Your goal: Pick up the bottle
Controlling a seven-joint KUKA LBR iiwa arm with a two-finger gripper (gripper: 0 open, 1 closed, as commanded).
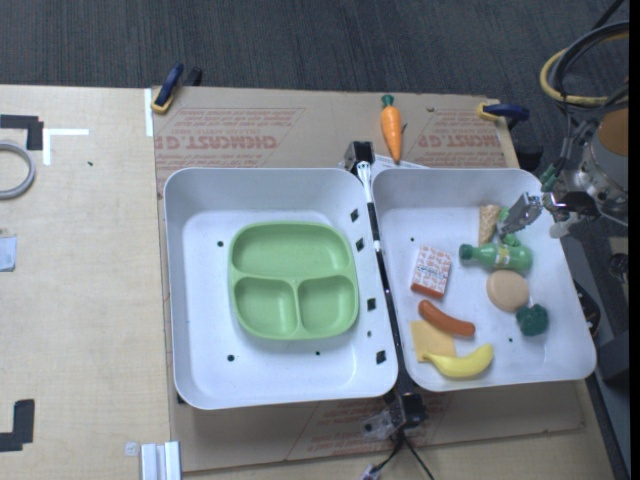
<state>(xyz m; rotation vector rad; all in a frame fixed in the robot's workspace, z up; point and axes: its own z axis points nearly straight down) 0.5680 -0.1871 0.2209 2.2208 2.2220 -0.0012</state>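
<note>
The left bin (pixel 190 298) carries a green divided plate (pixel 295 280) at its middle, well apart from the work. In the right bin (pixel 400 218), a small red-and-white box (pixel 432 271) lies left of centre, with a sausage (pixel 447 319), a cheese wedge (pixel 432 339) and a banana (pixel 463 362) toward the near edge. The bottle (pixel 497 256), green and lying on its side, sits toward the bin's right edge, its neck pointing left. The gripper (pixel 522 213) hangs just above it near the far right corner; whether it is spread or closed cannot be told, and nothing is seen held in it. A descent slightly off could roll the rounded bottle aside. Crowding adds risk: a tan cracker (pixel 488 222) lies just beyond the bottle, a beige egg-like ball (pixel 508 291) just beside it, a dark green piece (pixel 533 319) nearby.
</note>
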